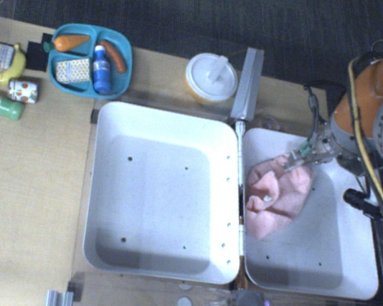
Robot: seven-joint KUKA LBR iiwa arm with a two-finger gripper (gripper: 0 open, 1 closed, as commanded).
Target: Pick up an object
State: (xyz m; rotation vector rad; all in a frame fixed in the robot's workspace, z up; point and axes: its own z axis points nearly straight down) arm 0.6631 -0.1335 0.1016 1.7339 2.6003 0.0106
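Your gripper (306, 155) is sitting right at the upper edge of the pink cloth (275, 195), low inside the right bin (344, 283), and you cannot tell from this slanted view how wide it is standing or whether any fabric is caught in it; the metal tips are merging with the folds there. The cloth is lying bunched in the left half of that bin, hard against the wall it shares with the left bin (162, 195), and it is stretching away from the gripper down and to the left, its long axis running from the upper right, under the tips, toward the bin's lower left. So the bulk of the fabric is lying below and left of where you are touching, and my guess is that a lift from here would be taking only a corner. Counting up: one cloth, one arm, two bins. Beyond the bins' far wall, one white lidded cup (211, 77) is standing; further left one blue divided tray (90, 60) of toy food is resting on the bench, with a few small items (4, 77) just past it.
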